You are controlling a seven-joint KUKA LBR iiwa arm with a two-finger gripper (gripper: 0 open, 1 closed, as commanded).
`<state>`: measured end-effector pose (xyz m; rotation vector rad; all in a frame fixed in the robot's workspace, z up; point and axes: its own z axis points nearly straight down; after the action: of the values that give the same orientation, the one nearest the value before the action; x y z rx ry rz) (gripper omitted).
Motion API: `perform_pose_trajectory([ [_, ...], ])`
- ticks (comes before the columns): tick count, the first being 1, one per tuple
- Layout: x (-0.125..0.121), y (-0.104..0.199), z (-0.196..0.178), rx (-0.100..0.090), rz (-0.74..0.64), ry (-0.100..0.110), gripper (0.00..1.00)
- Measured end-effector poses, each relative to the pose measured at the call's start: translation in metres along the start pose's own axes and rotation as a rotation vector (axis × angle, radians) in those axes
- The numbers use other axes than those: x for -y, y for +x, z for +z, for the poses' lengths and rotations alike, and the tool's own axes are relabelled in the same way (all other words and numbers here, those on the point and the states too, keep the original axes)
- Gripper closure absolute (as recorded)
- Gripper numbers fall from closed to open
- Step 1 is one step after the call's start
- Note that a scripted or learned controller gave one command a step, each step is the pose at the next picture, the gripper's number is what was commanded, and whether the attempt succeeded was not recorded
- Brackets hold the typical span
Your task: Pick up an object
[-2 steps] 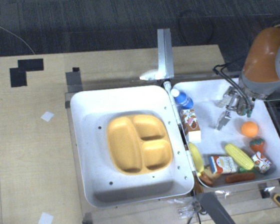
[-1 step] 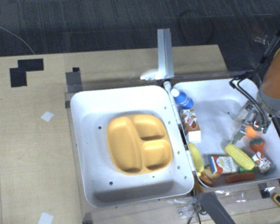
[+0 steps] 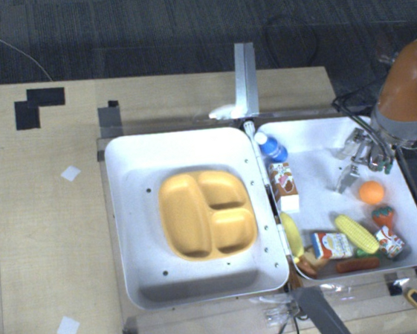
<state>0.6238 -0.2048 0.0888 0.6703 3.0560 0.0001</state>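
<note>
A pale wooden bench (image 3: 45,241) stands on dark grey carpet (image 3: 176,16), black tape patches (image 3: 37,106) stuck near its far left edge, and it bears two shallow white bins side by side. A metal post (image 3: 246,79) rises behind the seam where the bins meet.

The left bin (image 3: 143,282) holds a yellow divided tray (image 3: 206,213), lying flat at its middle. The right bin (image 3: 307,144) carries the clutter. Against the wall it shares with the left bin stand a blue-capped bottle (image 3: 271,149), a small brown-and-white carton (image 3: 283,185) just in front of it, and a yellow banana (image 3: 292,235) nearer still. Along the right bin's near wall lie a juice box (image 3: 332,245), a toy corn cob (image 3: 357,232), a reddish sausage (image 3: 356,264) and a small red-and-white can (image 3: 391,243). A toy tomato (image 3: 382,216) sits just beyond the can, and an orange ball (image 3: 372,193) lies beyond the tomato, well clear of the carton.

The grey arm (image 3: 410,94), its orange band showing, leans in over the right bin's far right corner. Its gripper (image 3: 348,173) hangs just beside the orange ball, on the side toward the bottle, fingers (image 3: 345,182) spread apart with nothing between them. The bin floor beneath the gripper is bare white.
</note>
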Motion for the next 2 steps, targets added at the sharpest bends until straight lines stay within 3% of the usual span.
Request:
perform_pose_trajectory([
  [1, -0.048, -0.009, -0.002, -0.001, 0.052, -0.001, 0.0],
  [2, -0.054, 0.017, 0.0, -0.002, 0.114, -0.001, 0.0],
])
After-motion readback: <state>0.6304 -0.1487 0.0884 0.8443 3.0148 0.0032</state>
